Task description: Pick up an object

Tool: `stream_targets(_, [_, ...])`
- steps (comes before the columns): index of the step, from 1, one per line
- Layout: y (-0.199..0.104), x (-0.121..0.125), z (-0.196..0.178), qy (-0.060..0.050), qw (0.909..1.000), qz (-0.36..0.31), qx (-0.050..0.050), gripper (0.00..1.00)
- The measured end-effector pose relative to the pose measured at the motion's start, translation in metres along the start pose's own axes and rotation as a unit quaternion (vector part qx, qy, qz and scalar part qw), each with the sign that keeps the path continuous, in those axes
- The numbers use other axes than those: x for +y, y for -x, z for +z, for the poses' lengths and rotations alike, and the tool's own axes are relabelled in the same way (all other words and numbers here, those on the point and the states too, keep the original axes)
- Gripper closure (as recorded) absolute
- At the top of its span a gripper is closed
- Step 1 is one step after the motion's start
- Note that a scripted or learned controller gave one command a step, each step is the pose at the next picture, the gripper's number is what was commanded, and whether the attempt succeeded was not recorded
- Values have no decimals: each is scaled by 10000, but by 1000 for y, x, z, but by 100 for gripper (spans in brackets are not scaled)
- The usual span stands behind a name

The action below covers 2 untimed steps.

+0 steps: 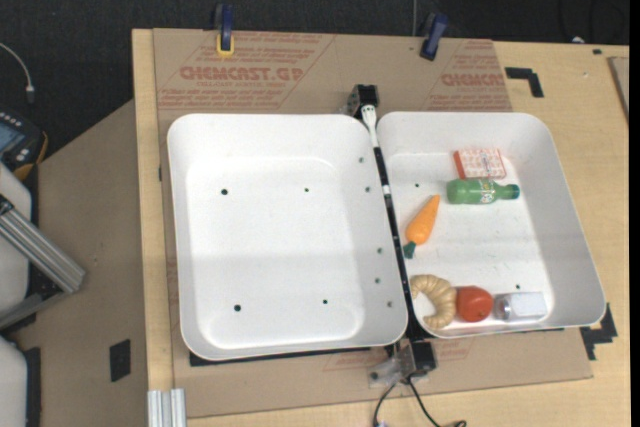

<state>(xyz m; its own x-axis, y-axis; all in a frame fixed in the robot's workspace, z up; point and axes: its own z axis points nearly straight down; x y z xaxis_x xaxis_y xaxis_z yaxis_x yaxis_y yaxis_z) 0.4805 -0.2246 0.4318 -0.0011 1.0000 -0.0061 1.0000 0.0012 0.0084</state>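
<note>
The right bin holds several small objects. A red-and-white patterned box lies near its back, with a green bottle on its side just in front of it. An orange carrot lies tilted near the bin's left wall. At the front edge sit a tan croissant, a red round object and a clear small bottle, close together in a row.
The left bin sits beside the right one, joined along a black divider strip. Both rest on a cardboard sheet held by two blue clamps at the back. A metal rail stands at far left.
</note>
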Motion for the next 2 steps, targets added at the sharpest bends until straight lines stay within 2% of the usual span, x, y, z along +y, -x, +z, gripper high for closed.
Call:
stream_targets(1, [-58,0,-5,-36,10000,-25,35,100])
stream_targets(2, [-134,0,1,-51,10000,-37,41,100])
